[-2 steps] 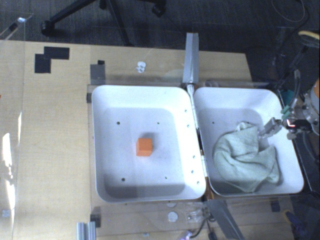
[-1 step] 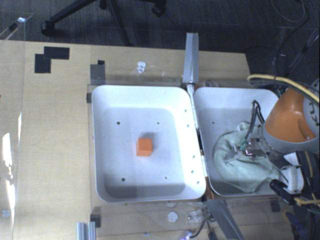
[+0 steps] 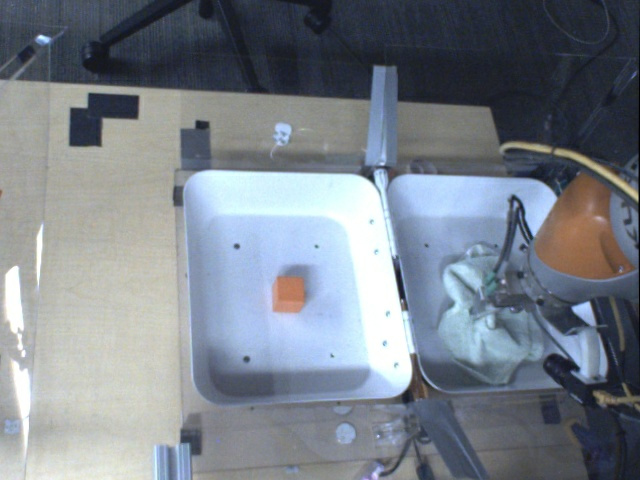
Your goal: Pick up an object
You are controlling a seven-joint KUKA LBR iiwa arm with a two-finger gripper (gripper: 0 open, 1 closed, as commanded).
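Observation:
An orange cube lies near the middle of the left white bin. A crumpled pale green-white cloth fills the lower middle of the right bin. The arm comes in from the right, its orange band over the right bin's right side. My gripper is down at the cloth, pressing into its upper right part. The wrist body hides the fingertips.
A grey metal post stands at the back between the two bins. Black cables loop beside the wrist. The wooden bench top spreads to the left, with black tape marks at the back left.

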